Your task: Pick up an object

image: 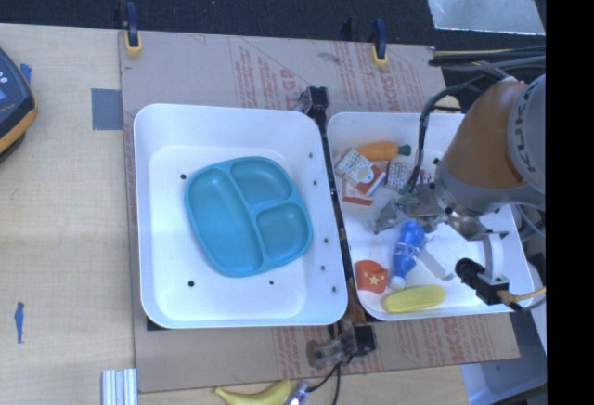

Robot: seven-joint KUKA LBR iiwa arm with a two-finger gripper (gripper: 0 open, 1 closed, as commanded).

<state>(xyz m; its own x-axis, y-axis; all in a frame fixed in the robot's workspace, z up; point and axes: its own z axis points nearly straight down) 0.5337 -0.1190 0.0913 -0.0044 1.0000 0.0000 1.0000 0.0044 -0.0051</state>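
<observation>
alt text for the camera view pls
The arm's end effector hangs over the right bin, above a blue bottle, yellow banana, red tomato, carrot and packets. The left bin holds a blue divided plate.

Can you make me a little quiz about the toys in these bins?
1. True or false: the blue divided plate lies in the left bin.
2. Which toy lies nearest the right bin's bottom edge? A) carrot B) yellow banana C) blue bottle
3. Fill in: beside the yellow banana lies a red ____.

Key: 1 true. 2 B. 3 tomato-like toy.
</observation>
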